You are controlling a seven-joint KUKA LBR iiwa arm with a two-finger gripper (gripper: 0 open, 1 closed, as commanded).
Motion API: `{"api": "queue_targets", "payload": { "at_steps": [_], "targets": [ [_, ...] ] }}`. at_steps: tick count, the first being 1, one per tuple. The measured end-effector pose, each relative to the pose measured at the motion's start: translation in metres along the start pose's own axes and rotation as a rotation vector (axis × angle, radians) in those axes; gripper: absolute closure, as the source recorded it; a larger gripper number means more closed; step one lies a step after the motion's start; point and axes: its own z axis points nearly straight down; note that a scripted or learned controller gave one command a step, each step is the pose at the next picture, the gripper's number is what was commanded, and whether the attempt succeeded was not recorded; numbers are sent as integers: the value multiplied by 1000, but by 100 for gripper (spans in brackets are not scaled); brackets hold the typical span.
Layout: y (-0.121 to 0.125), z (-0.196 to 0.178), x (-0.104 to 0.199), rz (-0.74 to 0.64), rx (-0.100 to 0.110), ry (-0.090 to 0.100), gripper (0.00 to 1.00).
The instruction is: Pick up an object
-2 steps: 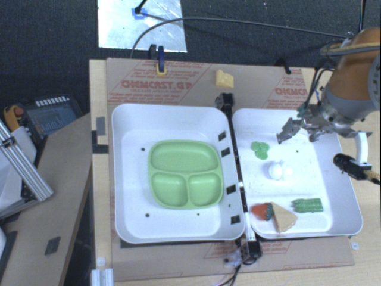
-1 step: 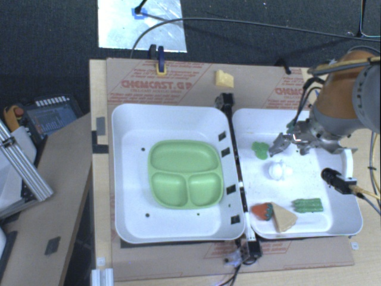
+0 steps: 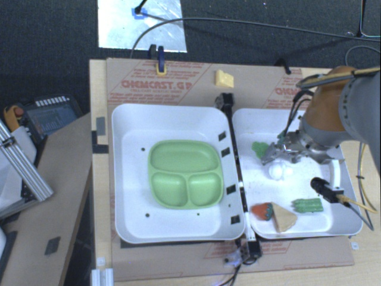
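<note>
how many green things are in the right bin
2: a green piece at the gripper, and a green block near the front right. The arm may hide more.

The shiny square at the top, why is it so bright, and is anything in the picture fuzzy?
In the camera view, the foil sheet glares because it bounces the light back; the white bins look nearly washed out too; the gripper and white ball are a bit soft; shadows are faint.
</note>
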Motion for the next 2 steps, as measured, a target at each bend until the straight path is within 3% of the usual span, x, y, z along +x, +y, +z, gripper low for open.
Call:
{"api": "queue_targets", "payload": {
  "at_steps": [1, 2],
  "targets": [
    [2, -14, -1, 0, -7, -3, 100],
    [7, -59, 2, -3, -10, -2, 100]
  ]
}}
